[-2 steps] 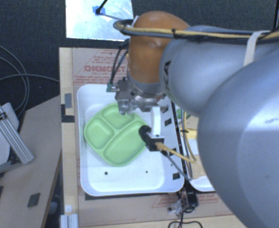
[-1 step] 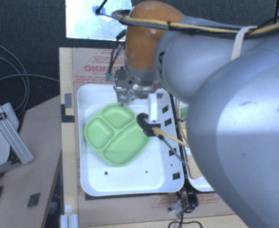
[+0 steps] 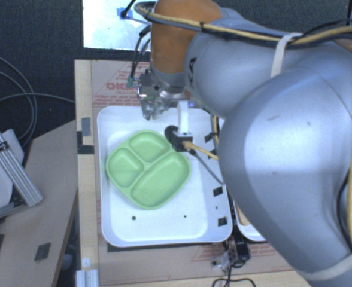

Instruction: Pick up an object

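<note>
Claw (image 3: 154, 107) above green plate (image 3: 148, 169)

The divided plate (image 3: 148, 170) was pale green — the bin (image 3: 119, 229) under it white, the arm (image 3: 284, 130) grey with an orange band (image 3: 179, 23).

The arm (image 3: 272, 118) covers nearly all of the right-hand bin (image 3: 251, 232) — only a sliver of its white rim shows near the bottom — and it also hides the right wall of the left bin (image 3: 113, 220). The gripper (image 3: 154, 107) is small and blurred, so its fingertips cannot be made out. The arm's lower bulk is cut off by the right and bottom edges.
</note>
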`<state>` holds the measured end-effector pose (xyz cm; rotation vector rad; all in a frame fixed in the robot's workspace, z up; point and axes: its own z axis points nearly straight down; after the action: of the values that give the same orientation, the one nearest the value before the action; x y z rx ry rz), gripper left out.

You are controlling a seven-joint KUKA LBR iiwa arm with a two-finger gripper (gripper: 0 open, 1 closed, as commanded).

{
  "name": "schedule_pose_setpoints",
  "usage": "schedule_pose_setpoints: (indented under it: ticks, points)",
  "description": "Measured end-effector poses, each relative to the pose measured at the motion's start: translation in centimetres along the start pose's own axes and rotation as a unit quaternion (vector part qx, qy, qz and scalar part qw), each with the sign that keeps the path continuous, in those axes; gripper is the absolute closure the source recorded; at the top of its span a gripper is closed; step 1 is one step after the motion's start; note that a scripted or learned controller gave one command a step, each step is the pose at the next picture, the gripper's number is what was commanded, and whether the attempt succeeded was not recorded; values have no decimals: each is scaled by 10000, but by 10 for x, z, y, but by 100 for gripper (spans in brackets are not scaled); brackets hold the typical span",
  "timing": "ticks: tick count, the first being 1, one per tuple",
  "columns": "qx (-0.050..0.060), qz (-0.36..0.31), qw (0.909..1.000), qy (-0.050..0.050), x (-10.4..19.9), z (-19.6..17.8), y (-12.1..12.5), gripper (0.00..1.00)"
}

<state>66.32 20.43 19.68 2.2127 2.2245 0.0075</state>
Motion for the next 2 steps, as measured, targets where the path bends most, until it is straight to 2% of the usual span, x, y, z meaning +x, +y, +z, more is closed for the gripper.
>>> schedule_pose_setpoints:
  ticks: [1,2]
  points:
    - [41,40,10000,-11,-45,56,5,100]
    - [-15,25,10000,5,-40,82,-66,100]
